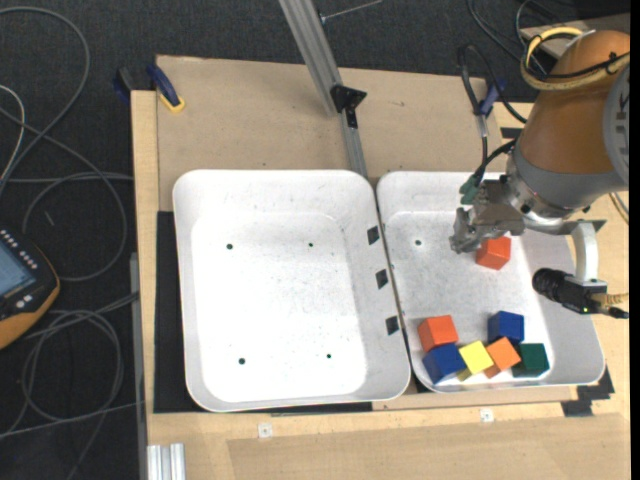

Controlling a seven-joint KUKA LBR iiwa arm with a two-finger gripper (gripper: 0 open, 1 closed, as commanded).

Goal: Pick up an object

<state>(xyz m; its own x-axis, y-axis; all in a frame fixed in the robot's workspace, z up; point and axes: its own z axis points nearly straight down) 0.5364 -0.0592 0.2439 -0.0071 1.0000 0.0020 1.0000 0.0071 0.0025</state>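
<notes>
The tool (478,230) hangs over the right bin (560,298), its tip just beside a red-orange block (493,253); whether it grips the block, or how far it is open, I cannot tell. The block looks roughly cubic, turned slightly askew, with no clear long axis. More blocks cluster at the bin's near edge: orange (437,331), blue (506,325), yellow (476,356), green (533,358).

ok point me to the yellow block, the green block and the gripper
yellow block (476,356), camera view, on its top face
green block (534,358), camera view, on its top face
gripper (477,236), camera view, midway between its fingertips, just above the orange-red block (493,254)
</notes>
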